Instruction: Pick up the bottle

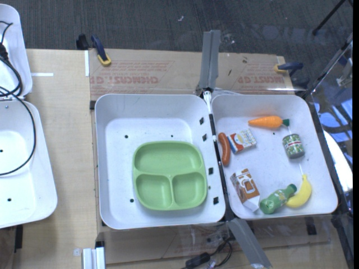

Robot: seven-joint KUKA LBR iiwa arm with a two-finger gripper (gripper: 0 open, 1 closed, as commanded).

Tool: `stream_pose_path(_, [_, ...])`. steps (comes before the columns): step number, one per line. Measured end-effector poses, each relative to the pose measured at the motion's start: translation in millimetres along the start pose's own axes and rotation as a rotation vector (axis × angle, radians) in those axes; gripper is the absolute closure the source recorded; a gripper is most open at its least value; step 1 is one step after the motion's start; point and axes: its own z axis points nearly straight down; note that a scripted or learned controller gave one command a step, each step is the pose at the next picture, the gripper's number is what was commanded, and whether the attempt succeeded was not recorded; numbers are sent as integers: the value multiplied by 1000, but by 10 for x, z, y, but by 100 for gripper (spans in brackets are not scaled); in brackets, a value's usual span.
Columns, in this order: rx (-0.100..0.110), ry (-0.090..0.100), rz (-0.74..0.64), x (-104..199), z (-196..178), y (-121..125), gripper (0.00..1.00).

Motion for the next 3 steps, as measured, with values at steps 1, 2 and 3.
stream_pose_path(1, [2,2,103,38,1204,-459,100])
stream_pose_path(2, [0,0,79,108,-448,-340,100])
stream_pose_path(3, [-3,-1,-430,1,-480,-15,100])
